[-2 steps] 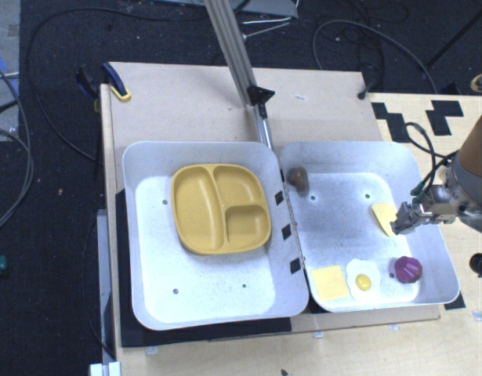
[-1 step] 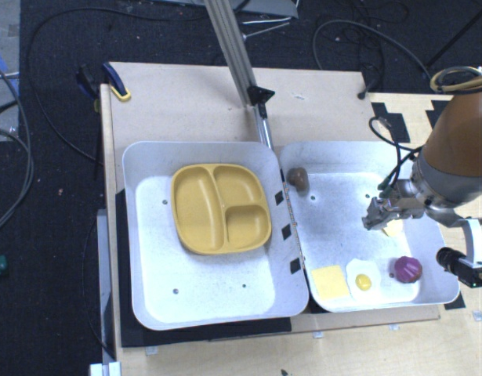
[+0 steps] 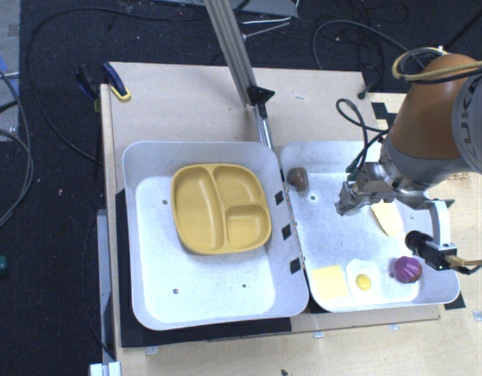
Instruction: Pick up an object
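The right white bin point(image 3: 327, 233) holds several small items: a brown round piece point(image 3: 298, 179) at its upper left, a pale yellow wedge point(image 3: 387, 218) on the right, a yellow square slab point(image 3: 329, 282), a fried egg toy point(image 3: 362, 279) and a purple piece point(image 3: 407, 269) along the front. My gripper point(image 3: 349, 201) hangs over the middle of this bin, just left of the pale wedge and right of the brown piece. Nothing shows between its tips.
The left white bin point(image 3: 154, 288) carries a yellow divided plate point(image 3: 221, 208). A slanted metal pole point(image 3: 233, 45) rises from between the bins toward the back. Cables lie on the dark floor around the bench.
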Available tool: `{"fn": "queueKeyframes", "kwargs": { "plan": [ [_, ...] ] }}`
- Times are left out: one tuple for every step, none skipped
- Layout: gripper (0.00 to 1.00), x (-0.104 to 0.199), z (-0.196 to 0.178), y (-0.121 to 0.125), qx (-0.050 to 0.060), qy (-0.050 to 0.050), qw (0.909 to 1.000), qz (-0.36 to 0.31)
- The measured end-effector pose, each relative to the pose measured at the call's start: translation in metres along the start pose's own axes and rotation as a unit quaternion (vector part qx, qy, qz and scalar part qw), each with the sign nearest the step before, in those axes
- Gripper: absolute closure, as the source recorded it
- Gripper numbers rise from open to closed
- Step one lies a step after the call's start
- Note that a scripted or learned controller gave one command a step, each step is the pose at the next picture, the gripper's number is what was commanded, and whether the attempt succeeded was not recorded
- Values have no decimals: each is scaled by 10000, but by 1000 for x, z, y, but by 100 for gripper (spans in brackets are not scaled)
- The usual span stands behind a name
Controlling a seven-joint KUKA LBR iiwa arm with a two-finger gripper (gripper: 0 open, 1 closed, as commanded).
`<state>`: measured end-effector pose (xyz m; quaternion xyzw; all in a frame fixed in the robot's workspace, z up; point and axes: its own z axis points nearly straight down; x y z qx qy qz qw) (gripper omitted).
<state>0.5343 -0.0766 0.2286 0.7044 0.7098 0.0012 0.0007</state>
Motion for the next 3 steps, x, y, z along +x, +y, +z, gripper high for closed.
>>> {"fn": "queueKeyframes", "kwargs": {
  "plan": [
    [100,43,1,26,1,-1,10000,0],
    [100,97,-3,34,5,0,10000,1],
    [100,156,-10,54,-2,5,10000,-5]
  ]
}}
